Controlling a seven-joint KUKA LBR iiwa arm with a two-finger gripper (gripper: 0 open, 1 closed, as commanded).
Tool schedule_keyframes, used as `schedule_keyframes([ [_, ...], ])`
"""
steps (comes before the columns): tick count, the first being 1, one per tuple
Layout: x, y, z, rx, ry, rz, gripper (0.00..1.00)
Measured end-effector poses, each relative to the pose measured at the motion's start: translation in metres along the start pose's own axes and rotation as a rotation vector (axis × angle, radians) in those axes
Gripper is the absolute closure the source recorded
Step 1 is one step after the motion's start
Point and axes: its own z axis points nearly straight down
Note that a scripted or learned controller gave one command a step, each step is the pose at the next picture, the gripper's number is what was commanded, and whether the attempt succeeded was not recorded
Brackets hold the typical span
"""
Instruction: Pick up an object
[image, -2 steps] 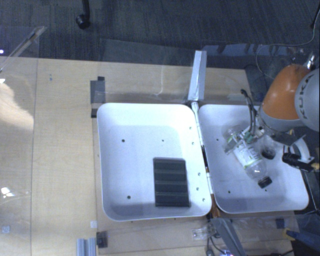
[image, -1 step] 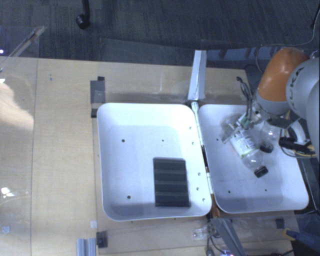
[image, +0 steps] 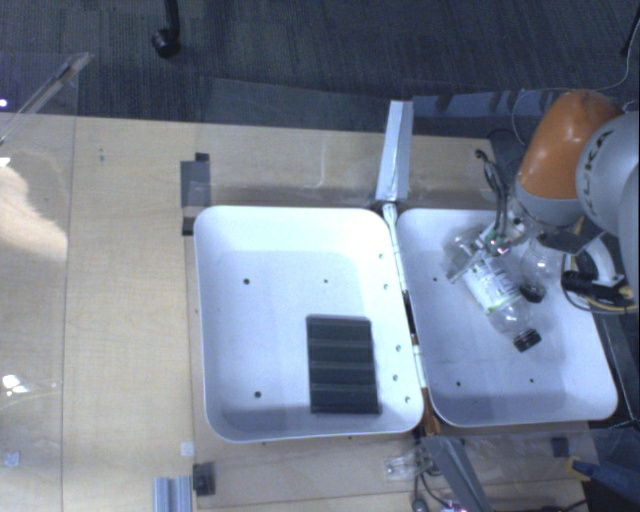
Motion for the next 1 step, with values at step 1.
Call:
schedule_keyframes([
  [1,0.0397,0.0209,-0.0867,-0.022,-0.02,-0.203,1.0],
])
